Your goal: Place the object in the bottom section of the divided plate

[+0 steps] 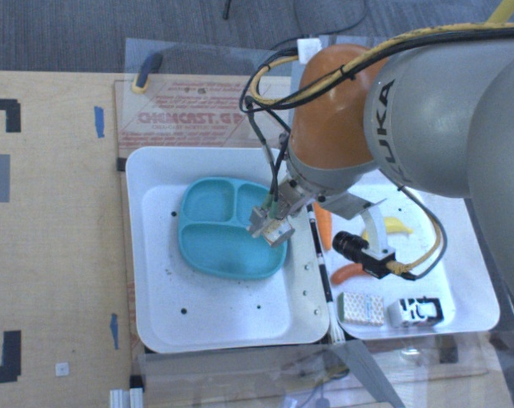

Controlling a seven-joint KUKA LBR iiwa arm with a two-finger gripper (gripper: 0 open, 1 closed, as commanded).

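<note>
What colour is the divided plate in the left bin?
Light blue, a plain turquoise; the divided plate shows clearly in the camera view.

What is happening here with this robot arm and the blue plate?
A grey KUKA arm reaches in from the right, and its tool is over the right edge of the blue divided plate in the left white bin. The plate's sections look bare, so nothing seems placed yet. Whether the tool holds anything cannot be told. The right bin holds an orange carrot-like piece, a yellow banana-like piece and some small packets.
</note>
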